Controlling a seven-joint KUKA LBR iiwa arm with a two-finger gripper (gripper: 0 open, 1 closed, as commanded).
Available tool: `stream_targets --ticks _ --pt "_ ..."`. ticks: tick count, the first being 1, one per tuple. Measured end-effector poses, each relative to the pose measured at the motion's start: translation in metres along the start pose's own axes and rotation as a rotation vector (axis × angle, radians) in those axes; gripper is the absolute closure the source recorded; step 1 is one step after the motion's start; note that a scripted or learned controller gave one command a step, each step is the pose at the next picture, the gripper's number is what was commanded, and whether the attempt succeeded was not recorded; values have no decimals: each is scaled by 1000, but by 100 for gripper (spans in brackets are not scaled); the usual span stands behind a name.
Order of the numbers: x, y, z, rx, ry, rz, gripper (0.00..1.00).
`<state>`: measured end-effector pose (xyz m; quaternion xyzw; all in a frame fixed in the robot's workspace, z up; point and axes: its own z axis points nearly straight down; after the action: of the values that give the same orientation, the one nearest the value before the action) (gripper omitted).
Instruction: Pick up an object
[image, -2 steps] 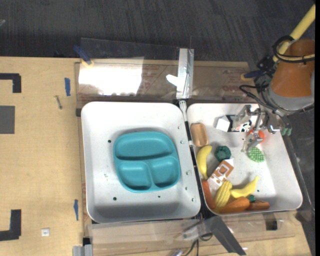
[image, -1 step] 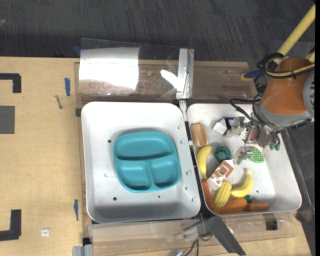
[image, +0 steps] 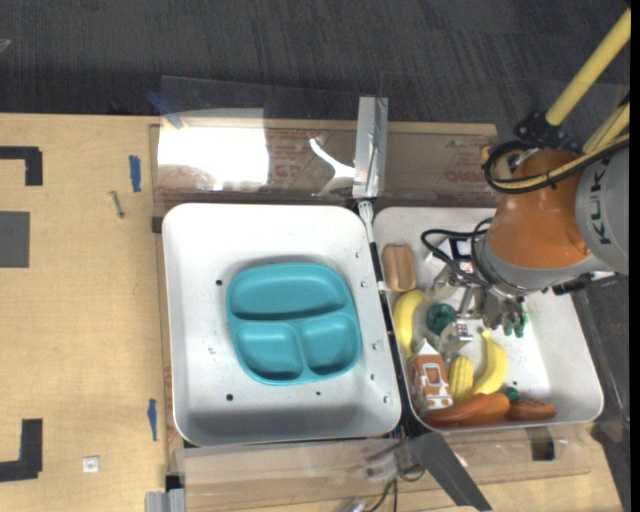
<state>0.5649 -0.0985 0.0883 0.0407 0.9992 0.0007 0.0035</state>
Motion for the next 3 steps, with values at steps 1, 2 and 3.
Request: stream_targets --ticks 1,2,3 --pt "83 -10 0 1 0 -10 0" --pt "53 0 0 2 2 41 0" --pt "63 -29 -14 1 1 -261 0"
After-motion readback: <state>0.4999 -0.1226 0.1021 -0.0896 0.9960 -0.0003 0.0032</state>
